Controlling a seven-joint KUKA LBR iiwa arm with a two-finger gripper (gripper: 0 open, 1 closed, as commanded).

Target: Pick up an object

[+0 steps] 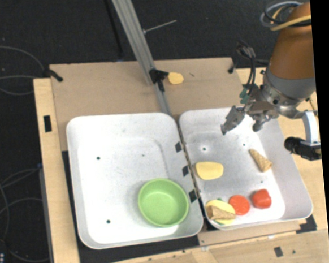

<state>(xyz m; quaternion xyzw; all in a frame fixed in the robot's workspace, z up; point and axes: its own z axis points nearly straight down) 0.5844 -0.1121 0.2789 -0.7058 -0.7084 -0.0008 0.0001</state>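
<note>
The arm [291,50] reaches in from 3 o'clock, grey with its orange band up high, and the gripper [244,122] hangs over the upper part of the right bin [231,114]. Jaws spread wide, 2 dark fingers [229,123] splayed apart with nothing between them.

Below them, the right bin carries the pickings. Near its centre, toward 9 o'clock, lies a pale yellow lump [209,170], smooth and rounded, close to the bin's left wall. At 3 o'clock from it sits a tan wedge [261,159], slim and tilted, well apart from the lump. Along the 6 o'clock edge run 3 more: a yellow-and-tan piece [220,211] tucked in the lower left corner, a round orange-red ball [239,204] just beside it, and a red block [261,198] next along, near the ball. Every one of them rests on the bin floor, well below the jaws.

The left bin [96,133] holds a green bowl [163,202], upright, toward its 5 o'clock corner.

Up at 12 o'clock on the brown worktop [104,87], a small yellow bit [175,78] sits beside a grey metal bar [136,39] that slants down to the gap between the 2 bins.
</note>
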